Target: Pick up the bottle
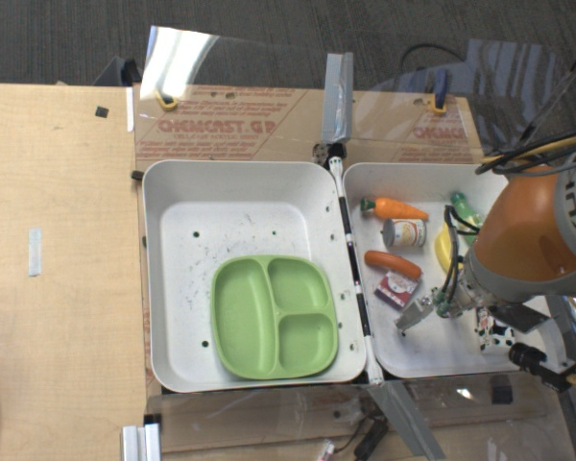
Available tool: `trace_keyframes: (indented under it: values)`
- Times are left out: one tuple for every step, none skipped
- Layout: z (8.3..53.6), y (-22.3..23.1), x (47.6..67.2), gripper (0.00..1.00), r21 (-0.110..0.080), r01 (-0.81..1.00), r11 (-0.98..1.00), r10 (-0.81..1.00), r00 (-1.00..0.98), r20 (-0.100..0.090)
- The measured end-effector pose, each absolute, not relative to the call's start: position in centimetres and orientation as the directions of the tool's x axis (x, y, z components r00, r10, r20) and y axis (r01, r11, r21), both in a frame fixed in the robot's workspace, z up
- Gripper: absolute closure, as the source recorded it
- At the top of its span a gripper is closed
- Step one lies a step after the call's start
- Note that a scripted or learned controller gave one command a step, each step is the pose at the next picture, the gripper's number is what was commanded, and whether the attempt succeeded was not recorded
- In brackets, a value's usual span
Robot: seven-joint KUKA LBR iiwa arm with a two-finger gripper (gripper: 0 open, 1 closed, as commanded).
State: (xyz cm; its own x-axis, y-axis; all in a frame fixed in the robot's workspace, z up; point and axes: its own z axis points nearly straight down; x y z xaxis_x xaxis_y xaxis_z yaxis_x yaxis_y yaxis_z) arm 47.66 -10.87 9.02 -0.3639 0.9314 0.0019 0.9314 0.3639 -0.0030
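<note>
Claw (418,317) is hovering low in the right bin (403,353), honestly can't tell how it's set. Bottle (464,211) is lying by the banana (444,248), up past the can (404,233) and carrot (400,208).

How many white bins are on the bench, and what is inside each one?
2. The left bin holds a green divided plate. The right bin holds a carrot, a small can, a sausage and other items; the arm may hide more.

A robot lab — 2 white bins (163,257) on a bench (58,209), cables (547,147).
</note>
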Motion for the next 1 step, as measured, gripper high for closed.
trace_keyframes:
  values:
    - [9.06, -11.12, 56.90, 0.00, -0.002, 0.913, 0.408, 0.913, -0.408, 0.000]
